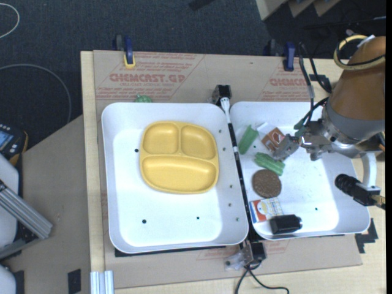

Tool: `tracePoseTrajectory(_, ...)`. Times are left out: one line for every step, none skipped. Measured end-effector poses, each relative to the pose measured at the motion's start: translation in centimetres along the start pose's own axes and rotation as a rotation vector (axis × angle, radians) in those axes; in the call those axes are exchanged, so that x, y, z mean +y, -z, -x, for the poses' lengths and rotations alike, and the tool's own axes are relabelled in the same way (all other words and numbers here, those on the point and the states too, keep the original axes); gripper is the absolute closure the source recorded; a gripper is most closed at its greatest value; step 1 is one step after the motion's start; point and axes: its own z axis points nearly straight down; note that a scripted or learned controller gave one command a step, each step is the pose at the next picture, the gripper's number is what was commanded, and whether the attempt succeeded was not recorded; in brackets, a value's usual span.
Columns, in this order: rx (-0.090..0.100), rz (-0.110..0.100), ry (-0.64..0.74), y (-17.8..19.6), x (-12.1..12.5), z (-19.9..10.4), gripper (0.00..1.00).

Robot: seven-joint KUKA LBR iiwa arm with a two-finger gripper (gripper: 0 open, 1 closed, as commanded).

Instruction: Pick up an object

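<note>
Several small things lie in the left half of the right bin (pixel 334 216). A green stick (pixel 248 139) lies near the bin's far left, and a second green piece (pixel 268 162) lies just below it. A brown-and-red packet (pixel 272 138) sits between them and my gripper (pixel 293 146). A round brown disc (pixel 267 183) lies nearer the front. Below it are a white card with red and blue print (pixel 263 209) and a black block (pixel 285 223). My gripper hangs low at the packet's right edge, beside the lower green piece. Nothing shows held in it.
The left bin (pixel 122 188) holds a yellow divided plate (pixel 179 157). A black rail (pixel 231 141) runs between the two bins. My grey and orange arm (pixel 358 97) covers the right bin's far right corner.
</note>
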Motion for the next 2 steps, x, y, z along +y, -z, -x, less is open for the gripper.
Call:
tracePoseTrajectory(0.003,0.013,0.009,12.23,-4.46,-6.78,0.0)
tracePoseTrajectory(0.0,0.003,0.001,12.57,-4.38,-6.38,1.0)
